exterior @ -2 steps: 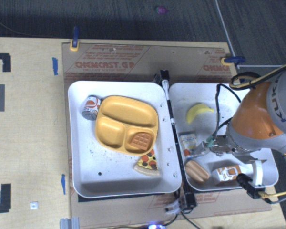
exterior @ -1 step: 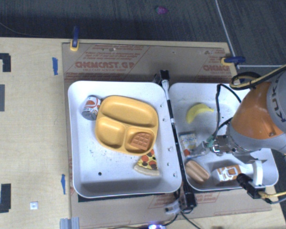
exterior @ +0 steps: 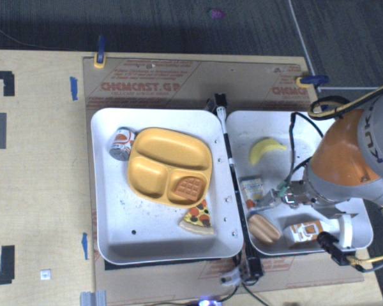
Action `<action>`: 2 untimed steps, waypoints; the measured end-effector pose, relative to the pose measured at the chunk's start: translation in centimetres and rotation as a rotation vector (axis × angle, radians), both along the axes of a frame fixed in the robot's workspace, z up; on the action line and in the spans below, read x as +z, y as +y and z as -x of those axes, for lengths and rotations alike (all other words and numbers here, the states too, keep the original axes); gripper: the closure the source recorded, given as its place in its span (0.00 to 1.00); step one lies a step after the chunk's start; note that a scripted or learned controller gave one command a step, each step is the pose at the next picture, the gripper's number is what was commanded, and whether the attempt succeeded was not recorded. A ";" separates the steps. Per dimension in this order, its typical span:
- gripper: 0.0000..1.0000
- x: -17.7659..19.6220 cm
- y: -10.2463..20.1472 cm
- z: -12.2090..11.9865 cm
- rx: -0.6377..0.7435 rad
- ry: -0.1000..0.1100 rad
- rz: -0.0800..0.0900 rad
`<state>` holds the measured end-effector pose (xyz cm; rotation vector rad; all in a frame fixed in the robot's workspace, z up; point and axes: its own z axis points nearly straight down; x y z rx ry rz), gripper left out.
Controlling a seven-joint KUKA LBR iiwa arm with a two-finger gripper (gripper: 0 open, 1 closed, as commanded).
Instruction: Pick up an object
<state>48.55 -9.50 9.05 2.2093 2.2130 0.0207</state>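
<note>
My gripper (exterior: 282, 195) hangs low over the middle of the right bin (exterior: 306, 121), below the orange-banded wrist. It is just right of a small clear packet (exterior: 251, 188) and may be touching it. A yellow banana (exterior: 267, 149) lies farther back in that bin. Toward the front lie a brown bun-like toy (exterior: 263, 229) and a white bottle (exterior: 314, 231) with an orange label. The arm hides the bin's right part.
The left bin (exterior: 108, 222) holds a yellow divided tray (exterior: 169, 164) with a waffle (exterior: 190, 187) in one compartment. A small can (exterior: 121, 143) lies at its back left and a pizza slice (exterior: 198, 217) at the front. A raised divider (exterior: 233, 183) separates the bins.
</note>
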 end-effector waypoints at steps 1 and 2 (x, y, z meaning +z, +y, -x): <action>0.00 0.0 0.2 0.0 -0.002 -0.001 0.004; 0.00 0.0 0.2 0.0 -0.003 -0.001 0.004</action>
